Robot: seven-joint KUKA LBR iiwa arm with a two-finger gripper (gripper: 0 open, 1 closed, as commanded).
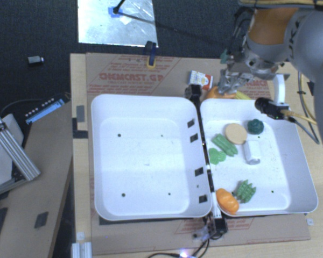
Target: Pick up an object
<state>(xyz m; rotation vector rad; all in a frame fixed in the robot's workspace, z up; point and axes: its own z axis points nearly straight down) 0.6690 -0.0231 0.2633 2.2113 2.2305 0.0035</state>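
My gripper (229, 86) hangs over the far left edge of the right bin (296, 160), low above an orange and yellow object (214, 94) at the bin's far rim. In the right bin lie a tan disc (236, 133), a dark green round piece (254, 126), a light green long piece (224, 144), a small light green piece (217, 156), a white cylinder (252, 151), a ridged green object (245, 191) and an orange object (227, 201) at the front left corner.
The left bin (145, 155) sits beside the right one, joined by a black-clipped divider (202, 144). A small white and red packet (200, 79) lies behind the bins. A black fitting with a cable (272, 107) hangs from the arm over the right bin's far side.
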